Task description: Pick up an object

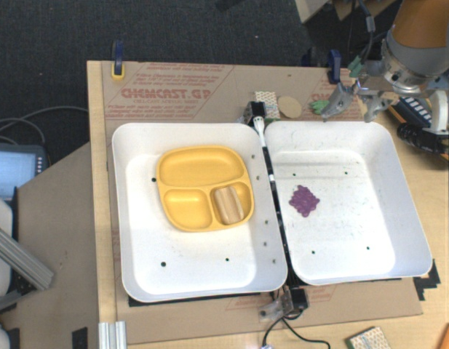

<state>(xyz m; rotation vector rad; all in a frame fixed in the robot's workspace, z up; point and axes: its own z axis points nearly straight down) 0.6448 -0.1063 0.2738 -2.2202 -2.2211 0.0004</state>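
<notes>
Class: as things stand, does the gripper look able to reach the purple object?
Probably yes. The gripper hangs above the right bin's far rim, and the purple object lies alone on that bin's floor.

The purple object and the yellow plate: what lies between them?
In the camera view, the two bins' adjoining rims lie between the purple object and the yellow plate.

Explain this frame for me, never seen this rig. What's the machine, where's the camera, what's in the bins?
One fixed camera looks down at a slant on a bench with two white bins. The arm, grey with an orange band, reaches in from the right; its hand hangs above the right bin's far edge with open fingers, holding nothing. The left bin holds a yellow tray with a tan block in its lower right compartment. The right bin holds a purple piece.
</notes>
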